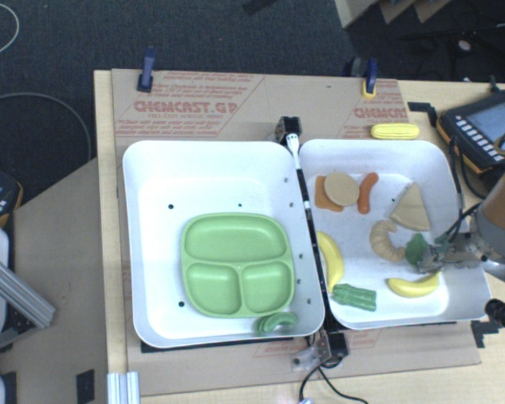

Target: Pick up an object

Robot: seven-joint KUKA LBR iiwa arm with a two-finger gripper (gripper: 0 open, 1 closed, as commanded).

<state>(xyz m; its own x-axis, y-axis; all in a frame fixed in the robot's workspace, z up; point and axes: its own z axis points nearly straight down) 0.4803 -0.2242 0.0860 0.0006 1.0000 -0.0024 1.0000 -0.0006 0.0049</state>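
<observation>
The right bin (379,146) holds several toy foods. A tan round slice (341,188) lies on an orange piece beside a red sausage (367,192). A beige wedge (411,209) and a curved beige piece (384,241) lie further right. A small green leafy toy (416,248) lies at the bin's right side, above a yellow banana (413,286). A green pickle (354,295) and a second yellow banana (331,259) lie by the left wall. My gripper (438,257) is low in the bin's right side, right against the green leafy toy.
The left bin (151,217) holds a green divided plate (236,263) and a small green ring (276,322) near its front rim. A yellow corn toy (395,130) lies on the bench behind the right bin. A black device (480,129) sits at the far right.
</observation>
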